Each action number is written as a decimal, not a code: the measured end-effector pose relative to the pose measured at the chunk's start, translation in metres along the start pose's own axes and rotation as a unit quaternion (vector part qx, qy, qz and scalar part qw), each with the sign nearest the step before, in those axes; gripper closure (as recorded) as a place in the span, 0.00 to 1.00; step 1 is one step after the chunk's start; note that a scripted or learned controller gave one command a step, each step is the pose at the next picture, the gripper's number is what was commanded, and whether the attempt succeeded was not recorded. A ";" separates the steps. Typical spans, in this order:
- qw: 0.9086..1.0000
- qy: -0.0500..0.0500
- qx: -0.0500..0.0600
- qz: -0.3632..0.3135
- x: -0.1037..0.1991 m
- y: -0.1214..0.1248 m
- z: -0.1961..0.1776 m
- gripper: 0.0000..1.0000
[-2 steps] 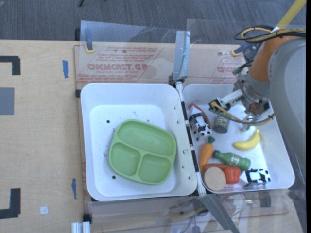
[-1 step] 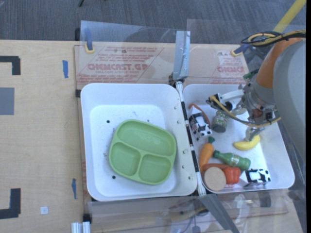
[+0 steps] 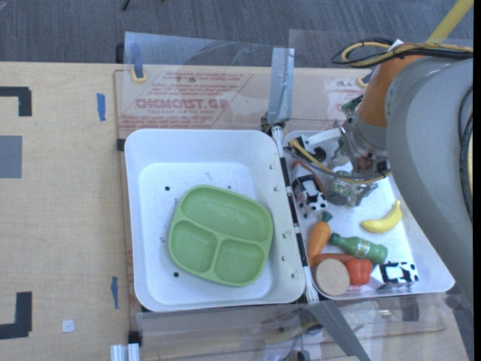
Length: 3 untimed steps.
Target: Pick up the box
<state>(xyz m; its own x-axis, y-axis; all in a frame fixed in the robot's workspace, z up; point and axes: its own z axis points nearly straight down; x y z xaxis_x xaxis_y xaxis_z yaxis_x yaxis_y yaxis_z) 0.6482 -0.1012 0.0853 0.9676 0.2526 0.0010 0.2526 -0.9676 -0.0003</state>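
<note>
Black-and-white, the box (image 3: pixel 308 195) lies in the right bin (image 3: pixel 421 247) against its nine o'clock wall, just beside the gripper (image 3: pixel 344 189) and at its nine o'clock; its long axis we cannot make out. Whether the gripper is parted or closed we cannot tell. We count two bins, one green tray (image 3: pixel 219 235) in the left bin (image 3: pixel 150 164), one banana (image 3: pixel 382 218), one carrot (image 3: pixel 319 239), one green bottle (image 3: pixel 359 245), one red can (image 3: pixel 342 271), and a second black-and-white piece (image 3: pixel 397 273) at five o'clock, which might equally be the box.

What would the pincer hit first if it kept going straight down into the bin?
Probably the black-and-white box or the bare bin floor beside it; the pincer hangs over that spot, but depth is hard to judge here.
</note>
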 end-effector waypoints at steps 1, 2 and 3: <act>1.000 -0.003 0.002 0.019 0.011 0.001 0.000 0.00; 1.000 -0.002 0.002 -0.030 -0.049 -0.002 -0.008 0.00; 1.000 -0.001 0.001 -0.030 0.005 0.008 0.000 0.00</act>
<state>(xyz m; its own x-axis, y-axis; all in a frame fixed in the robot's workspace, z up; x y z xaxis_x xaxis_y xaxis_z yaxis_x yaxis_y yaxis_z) 0.6554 -0.1078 0.0850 0.9509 0.3094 -0.0018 0.3094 -0.9509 -0.0025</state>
